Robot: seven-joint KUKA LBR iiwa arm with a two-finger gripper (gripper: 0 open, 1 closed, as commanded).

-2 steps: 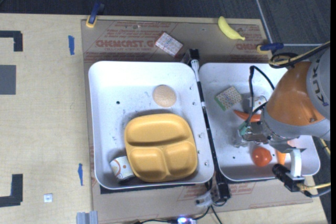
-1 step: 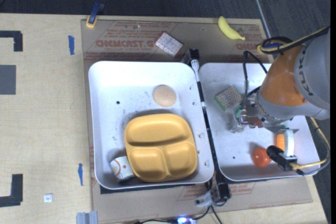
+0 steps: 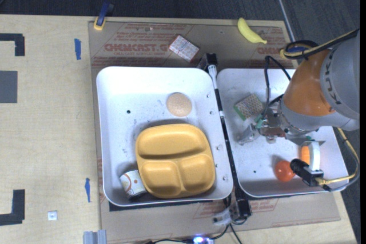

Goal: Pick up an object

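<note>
Grey and orange-banded, the arm [image 3: 320, 86] reaches in from 3 o'clock and sets its gripper [image 3: 264, 126] low over the right bin [image 3: 246, 180]. Whether the fingers stand wide or narrow I cannot tell; a small greyish object [image 3: 247, 134] lies just at 9 o'clock of them, too blurred to give its long axis. A green-speckled pad [image 3: 249, 105] lies at 11 o'clock, an orange ball [image 3: 283, 171] at 5 o'clock. The left bin [image 3: 108, 88] carries a yellow compartment tray [image 3: 174, 158] and a tan disc [image 3: 179, 104].
</note>
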